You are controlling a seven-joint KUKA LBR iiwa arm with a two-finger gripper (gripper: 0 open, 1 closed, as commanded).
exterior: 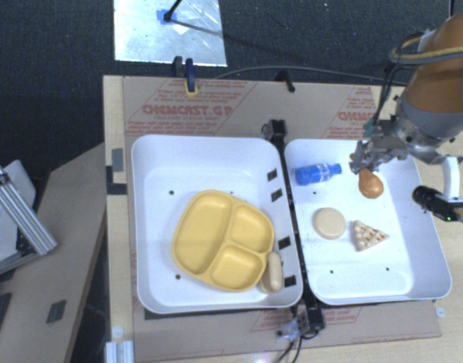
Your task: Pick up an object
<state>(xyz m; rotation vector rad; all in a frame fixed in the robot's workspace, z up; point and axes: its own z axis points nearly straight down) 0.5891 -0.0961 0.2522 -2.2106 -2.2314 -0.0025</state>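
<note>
Gripper (365,162): grip state cannot be told; brown egg (371,184) just below, bottle (316,173) at nine o'clock.

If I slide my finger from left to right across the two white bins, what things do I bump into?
Yellow divided tray → pale bread roll → blue bottle → round cookie → pizza slice.

I read "CHEMCAST GP" in red, printed upside down and repeated, on the brown protective sheet (209,110) covering the counter (80,195) beneath both bins.
</note>
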